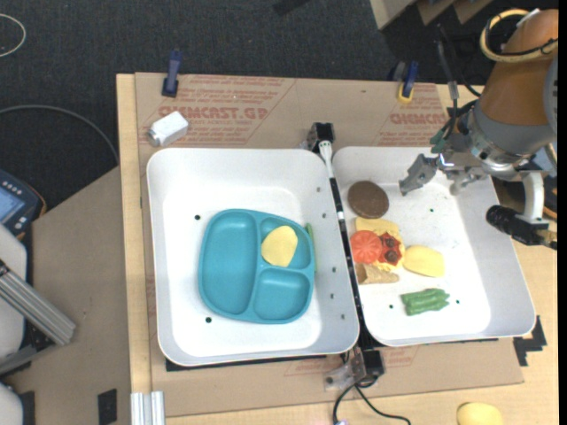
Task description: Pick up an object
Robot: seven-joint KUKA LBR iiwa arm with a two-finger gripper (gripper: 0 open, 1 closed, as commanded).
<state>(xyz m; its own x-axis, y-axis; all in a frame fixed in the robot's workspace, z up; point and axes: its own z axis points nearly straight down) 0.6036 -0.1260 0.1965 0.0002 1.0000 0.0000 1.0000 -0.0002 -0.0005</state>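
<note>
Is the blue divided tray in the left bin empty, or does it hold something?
Not empty. The blue tray holds one yellow piece in its upper right compartment; its other compartments show bare blue.

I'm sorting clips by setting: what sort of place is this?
Probably a robotics lab bench, not a kitchen. Two white bins sit on a cardboard sheet held by clamps; the food, such as the brown patty, looks like toys, and a robot gripper reaches in.
</note>
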